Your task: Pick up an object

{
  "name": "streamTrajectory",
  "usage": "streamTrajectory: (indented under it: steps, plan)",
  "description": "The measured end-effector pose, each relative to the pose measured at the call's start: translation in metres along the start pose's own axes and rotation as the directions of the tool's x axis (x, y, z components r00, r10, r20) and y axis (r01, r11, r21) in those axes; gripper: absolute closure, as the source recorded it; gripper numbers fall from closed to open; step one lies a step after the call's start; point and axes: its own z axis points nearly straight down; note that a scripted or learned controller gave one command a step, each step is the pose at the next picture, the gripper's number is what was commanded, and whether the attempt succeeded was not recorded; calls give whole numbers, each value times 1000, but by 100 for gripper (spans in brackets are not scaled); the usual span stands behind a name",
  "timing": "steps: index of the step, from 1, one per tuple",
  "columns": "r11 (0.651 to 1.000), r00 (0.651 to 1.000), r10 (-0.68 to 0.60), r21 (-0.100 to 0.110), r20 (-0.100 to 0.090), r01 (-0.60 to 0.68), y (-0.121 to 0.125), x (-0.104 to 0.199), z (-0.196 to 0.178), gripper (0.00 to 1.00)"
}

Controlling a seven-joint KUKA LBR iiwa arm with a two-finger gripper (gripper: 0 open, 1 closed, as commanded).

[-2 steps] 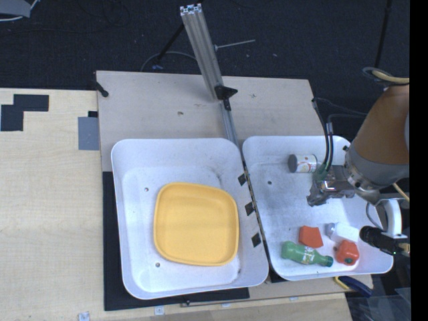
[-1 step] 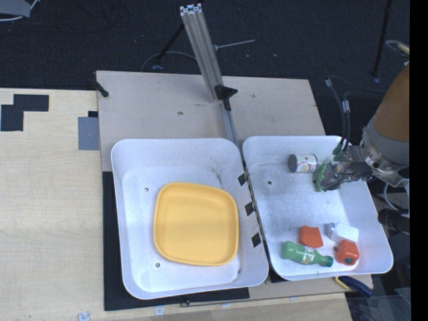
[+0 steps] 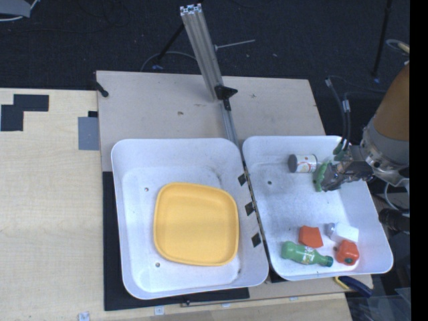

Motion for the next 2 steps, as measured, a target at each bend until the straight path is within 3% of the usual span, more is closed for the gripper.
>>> streamTrajectory:
  steps: [2]
  plan:
    - [1000, 1000, -4, 1, -1, 4, 18, 116, 22, 100]
